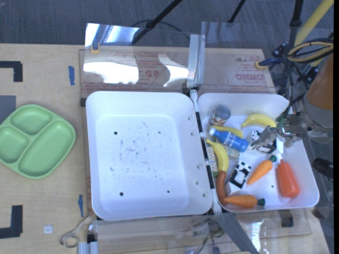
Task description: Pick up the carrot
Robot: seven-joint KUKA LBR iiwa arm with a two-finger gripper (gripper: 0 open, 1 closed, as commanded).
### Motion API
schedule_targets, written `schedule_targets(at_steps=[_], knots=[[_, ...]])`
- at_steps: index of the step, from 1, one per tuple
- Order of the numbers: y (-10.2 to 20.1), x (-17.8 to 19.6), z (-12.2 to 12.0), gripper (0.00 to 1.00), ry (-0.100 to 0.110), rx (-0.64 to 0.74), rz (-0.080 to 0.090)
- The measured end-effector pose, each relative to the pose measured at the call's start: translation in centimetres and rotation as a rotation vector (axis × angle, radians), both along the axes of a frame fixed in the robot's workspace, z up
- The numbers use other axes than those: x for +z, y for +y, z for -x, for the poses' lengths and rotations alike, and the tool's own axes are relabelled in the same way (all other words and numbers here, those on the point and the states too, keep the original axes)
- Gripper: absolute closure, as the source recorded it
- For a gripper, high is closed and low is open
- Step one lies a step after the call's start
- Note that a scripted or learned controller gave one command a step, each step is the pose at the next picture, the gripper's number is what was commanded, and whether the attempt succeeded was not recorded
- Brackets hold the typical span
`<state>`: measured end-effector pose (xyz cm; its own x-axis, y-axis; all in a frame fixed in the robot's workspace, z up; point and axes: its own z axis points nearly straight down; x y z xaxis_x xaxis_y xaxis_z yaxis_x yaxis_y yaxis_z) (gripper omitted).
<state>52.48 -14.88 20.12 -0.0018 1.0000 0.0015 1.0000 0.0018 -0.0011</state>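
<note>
1. Orange marks your targets: three orange pieces lie in the right bin. A small carrot with a green top lies tilted near the bin's middle. A longer carrot lies flat along the near wall. A stubby orange-red piece lies by the right wall; its kind is uncertain.
2. The claw hangs over the right bin, just above the small carrot's green end. You cannot tell from this view whether it is open or closed. Nothing is seen held in it.
3. The arm reaches in from the right, which puts the small carrot closest to the claw. In my judgement that is the likelier target.
4. Clutter crowds the bin. A blue bottle, two bananas and a black-and-white block lie just beside the small carrot. The block nearly touches its tip, so a descent risks nudging a neighbour.
5. The left bin carries only faint scuffs. A green divided plate rests on the table, well apart from the work.
6. Finding: pick not yet made.
</note>
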Motion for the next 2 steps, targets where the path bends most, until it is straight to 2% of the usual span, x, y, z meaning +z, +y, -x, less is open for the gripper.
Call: schedule_targets(at_steps=[1, 2], knots=[[-6.2, -8.4, 4.5, 0.0, 0.0, -0.017, -0.002], [0.9, -7.5, 2.6, 0.0, -0.003, 0.265, 0.003]])
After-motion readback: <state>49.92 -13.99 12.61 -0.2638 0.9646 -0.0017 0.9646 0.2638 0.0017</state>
